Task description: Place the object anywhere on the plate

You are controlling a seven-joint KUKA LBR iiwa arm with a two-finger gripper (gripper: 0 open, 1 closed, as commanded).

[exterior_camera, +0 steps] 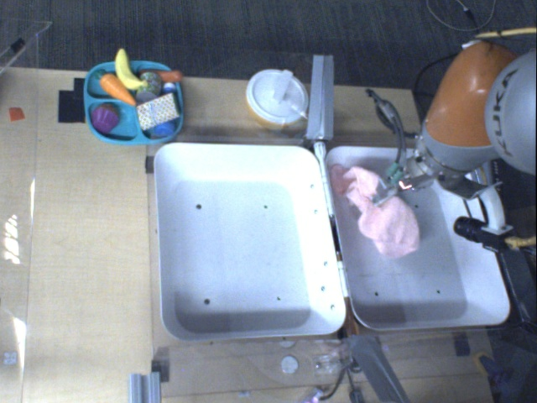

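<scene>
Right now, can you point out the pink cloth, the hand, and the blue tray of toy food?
pink cloth (388, 225), camera view, on its bunched lower lobe in the right bin.
hand (391, 190), camera view, at the fingertips over the cloth's upper edge.
blue tray (91, 122), camera view, on its left rim.

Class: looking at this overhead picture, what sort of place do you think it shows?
Probably a robotics lab test bench: a grey-and-orange arm reaches over two white bins, with a pink cloth and a blue tray of toy food.
</scene>
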